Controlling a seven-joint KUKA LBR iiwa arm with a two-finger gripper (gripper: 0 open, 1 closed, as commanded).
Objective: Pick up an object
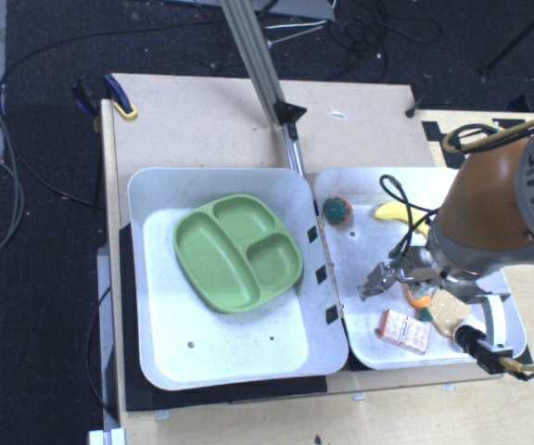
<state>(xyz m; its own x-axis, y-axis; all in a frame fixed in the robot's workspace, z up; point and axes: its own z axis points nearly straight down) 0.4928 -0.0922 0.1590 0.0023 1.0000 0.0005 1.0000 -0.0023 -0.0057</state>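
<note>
The gripper (375,284) was seen low in the right bin (360,239); its fingers apparently were spread, nothing gripped.

Taking the divided plate (238,251) as landmark: it lies in the left bin (156,341), toward the rear. The right bin (360,352) adjoins to the plate's right. In it, a small ball (338,210) sits nearest the plate, a banana (395,212) further right, and a small box (404,330) right and forward (beside a half-hidden round piece (446,314)).
</note>
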